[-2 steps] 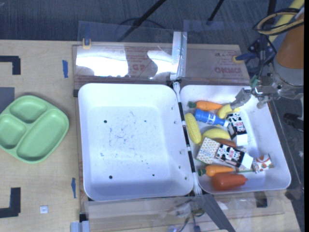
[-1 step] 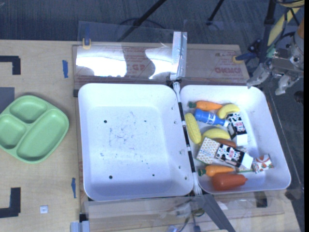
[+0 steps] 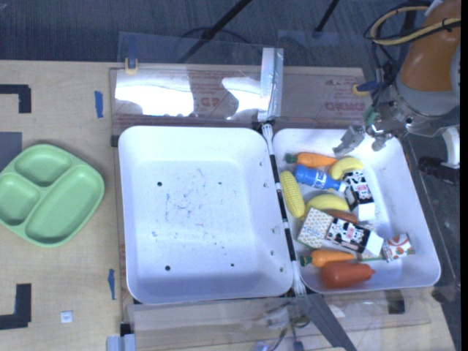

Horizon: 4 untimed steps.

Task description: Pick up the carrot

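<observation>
An orange carrot point(image 3: 316, 159) with a green top lies at the back of the right bin point(image 3: 423, 225), beside a yellow banana point(image 3: 346, 167). A second orange carrot point(image 3: 330, 257) lies near the front of that bin, against a red sausage-like piece point(image 3: 345, 273). My gripper point(image 3: 363, 142) hangs over the back of the right bin, just right of and above the rear carrot. Its two fingers point(image 3: 346, 143) stand apart, open, with nothing between them.
The right bin also holds a corn cob point(image 3: 292, 194), a blue bottle point(image 3: 319, 178), cow-patterned boxes point(image 3: 346, 233), a dotted box point(image 3: 316, 227) and a small carton point(image 3: 397, 248). The left bin point(image 3: 194, 210) sits alongside. A green divided plate point(image 3: 47, 194) lies far left.
</observation>
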Each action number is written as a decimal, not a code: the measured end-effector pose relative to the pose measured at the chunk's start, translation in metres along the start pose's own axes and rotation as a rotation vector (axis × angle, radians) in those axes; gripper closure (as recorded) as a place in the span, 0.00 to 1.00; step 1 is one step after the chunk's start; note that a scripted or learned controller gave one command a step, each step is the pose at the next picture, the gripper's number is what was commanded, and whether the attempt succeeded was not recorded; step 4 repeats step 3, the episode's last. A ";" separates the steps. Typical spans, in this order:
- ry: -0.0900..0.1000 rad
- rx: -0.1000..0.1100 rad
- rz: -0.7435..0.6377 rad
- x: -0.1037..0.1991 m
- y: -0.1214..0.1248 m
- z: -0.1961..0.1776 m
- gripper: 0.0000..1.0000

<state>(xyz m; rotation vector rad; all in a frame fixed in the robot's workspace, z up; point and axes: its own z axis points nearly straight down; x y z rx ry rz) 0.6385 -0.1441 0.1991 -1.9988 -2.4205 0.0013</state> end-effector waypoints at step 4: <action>-0.002 -0.004 -0.329 0.051 0.040 0.016 1.00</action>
